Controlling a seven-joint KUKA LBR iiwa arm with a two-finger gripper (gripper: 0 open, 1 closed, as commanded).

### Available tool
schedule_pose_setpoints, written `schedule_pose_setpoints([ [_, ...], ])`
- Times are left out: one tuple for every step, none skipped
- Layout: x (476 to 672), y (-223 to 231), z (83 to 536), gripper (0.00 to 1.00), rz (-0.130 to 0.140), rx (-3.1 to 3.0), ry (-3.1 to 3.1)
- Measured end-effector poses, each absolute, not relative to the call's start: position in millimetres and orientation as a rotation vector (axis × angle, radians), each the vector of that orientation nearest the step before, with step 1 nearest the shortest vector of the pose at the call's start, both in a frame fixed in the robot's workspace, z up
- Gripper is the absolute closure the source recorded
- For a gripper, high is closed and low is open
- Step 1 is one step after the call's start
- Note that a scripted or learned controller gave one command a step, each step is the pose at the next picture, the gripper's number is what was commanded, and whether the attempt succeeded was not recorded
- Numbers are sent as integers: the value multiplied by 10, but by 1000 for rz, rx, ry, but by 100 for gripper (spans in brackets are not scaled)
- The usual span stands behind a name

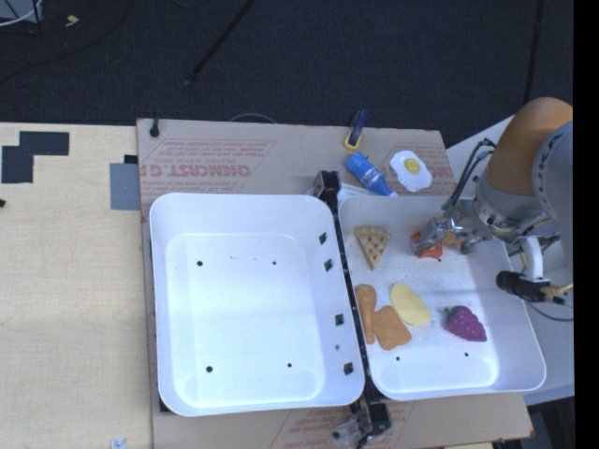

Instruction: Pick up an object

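Seen from above, two white bins are set side by side on a brown cardboard sheet laid on the pale wooden desk; dark floor with cables is seen beyond. In the right bin lie a waffle wedge, an orange piece, a yellow piece and a purple berry. The claw is lowered into that bin's upper part, at a small red object; whether the object is gripped cannot be told. A blue bottle and a fried egg lie behind the bin.
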State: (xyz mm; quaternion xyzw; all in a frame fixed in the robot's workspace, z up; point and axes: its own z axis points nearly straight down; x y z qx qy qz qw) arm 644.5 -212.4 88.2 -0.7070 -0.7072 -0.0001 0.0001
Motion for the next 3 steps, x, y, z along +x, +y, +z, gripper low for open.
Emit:
schedule_pose_setpoints([
  [6274, -1934, 874, 0, 2, -2221, -2219],
  [6448, -2118, 882, 0, -1, -2221, -2222],
  [6414, -2085, 878, 0, 1, -2220, -2220],
])
